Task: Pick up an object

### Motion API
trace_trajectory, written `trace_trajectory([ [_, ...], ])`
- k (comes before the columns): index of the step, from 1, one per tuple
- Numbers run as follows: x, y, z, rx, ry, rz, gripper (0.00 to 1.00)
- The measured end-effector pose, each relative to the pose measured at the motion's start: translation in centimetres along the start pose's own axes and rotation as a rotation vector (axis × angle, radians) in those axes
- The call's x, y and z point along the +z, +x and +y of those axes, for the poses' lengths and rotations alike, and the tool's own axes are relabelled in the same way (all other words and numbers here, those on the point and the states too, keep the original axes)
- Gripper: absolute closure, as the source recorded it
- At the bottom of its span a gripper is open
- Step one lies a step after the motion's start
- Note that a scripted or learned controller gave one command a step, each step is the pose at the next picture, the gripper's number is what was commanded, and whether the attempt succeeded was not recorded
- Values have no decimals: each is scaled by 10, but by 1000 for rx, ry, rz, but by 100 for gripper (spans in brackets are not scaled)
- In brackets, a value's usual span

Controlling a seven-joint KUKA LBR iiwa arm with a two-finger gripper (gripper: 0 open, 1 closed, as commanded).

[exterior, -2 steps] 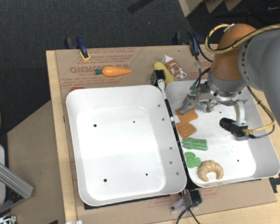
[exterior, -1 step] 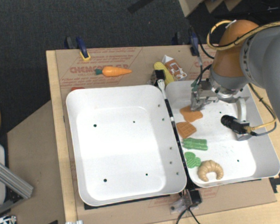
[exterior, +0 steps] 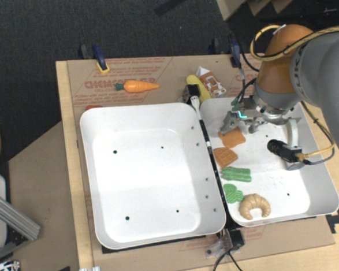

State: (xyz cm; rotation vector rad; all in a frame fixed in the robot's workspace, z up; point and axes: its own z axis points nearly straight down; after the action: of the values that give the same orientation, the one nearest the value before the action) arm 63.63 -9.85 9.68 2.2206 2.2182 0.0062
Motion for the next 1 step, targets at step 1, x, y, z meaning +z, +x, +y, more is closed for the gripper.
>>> trace_trajectory([
  [1, -11, 0, 1, 1, -3, -1, 100],
])
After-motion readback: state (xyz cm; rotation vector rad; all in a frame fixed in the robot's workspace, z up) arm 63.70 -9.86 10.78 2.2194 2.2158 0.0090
